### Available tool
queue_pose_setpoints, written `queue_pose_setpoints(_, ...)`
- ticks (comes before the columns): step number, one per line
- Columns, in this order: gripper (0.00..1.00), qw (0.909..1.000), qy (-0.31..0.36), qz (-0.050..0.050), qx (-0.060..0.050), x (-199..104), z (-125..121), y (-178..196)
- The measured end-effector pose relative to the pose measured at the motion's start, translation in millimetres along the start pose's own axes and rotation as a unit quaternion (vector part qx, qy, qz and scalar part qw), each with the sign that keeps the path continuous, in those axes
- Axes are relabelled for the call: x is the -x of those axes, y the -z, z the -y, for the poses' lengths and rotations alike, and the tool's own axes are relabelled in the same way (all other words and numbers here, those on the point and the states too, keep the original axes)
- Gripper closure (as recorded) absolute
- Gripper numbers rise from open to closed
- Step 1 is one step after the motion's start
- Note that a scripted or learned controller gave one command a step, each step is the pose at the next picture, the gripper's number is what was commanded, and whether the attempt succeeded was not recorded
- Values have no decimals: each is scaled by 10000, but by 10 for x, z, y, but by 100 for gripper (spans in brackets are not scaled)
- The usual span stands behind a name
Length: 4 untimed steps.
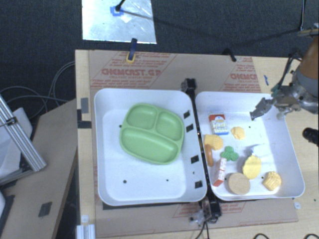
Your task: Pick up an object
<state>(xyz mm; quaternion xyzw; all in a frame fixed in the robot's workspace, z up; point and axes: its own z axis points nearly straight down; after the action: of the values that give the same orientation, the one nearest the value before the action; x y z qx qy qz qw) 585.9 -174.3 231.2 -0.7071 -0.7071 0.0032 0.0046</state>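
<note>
The table (164, 66) carried two white bins side by side. The left bin (107, 148) held a green divided plate (152, 133). The right bin (286, 148) held small food toys: a round tan biscuit (239, 183), a yellow lemon (251, 167), a green broccoli (229, 153) and a red-topped carton (218, 124). The hand (264, 107) hung above that bin's upper right corner, gripping nothing; how far it stood open could not be told.

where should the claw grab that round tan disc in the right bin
Grip the disc across its rim, coming straight down from above. It lies flat near the bin's front wall, so its edges are the only graspable faces. Set the fingers front to back: a tube lies close on its left and a yellow piece sits up to its right.
</note>
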Motion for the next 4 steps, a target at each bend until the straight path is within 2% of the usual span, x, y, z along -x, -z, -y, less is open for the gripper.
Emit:
queue_pose_setpoints(1,0,10000,15,13,63,-5,-23,78)
queue_pose_setpoints(4,0,10000,6,6,42,-101,-9,-1447)
